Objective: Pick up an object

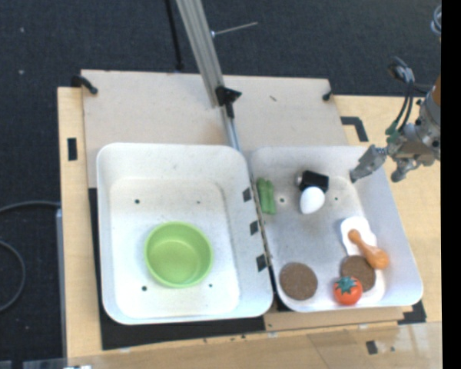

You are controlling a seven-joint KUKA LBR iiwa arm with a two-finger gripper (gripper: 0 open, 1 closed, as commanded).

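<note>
White egg (pixel 312 200) lies in the right bin (pixel 392 229), left of the spread, unladen fingers (pixel 366 164).

Lime-green bowl (pixel 178 254), red tomato (pixel 347 290)

Both bins (pixel 115 206): white plastic, smooth, faintly speckled. Green bowl (pixel 178 254): smooth plastic, slight sheen. Bench top (pixel 73 229): pale wood, matt. Slanted rail (pixel 200 37): bare ribbed metal, dull shine. Brown disc (pixel 298 280): rough, grainy, matt. Tomato (pixel 347 290): glossy red plastic. White egg (pixel 312 200): smooth, satin. Gripper (pixel 384 162): grey metal, matt. Surrounding floor (pixel 77 21): dark carpet-like cloth, coarse
</note>
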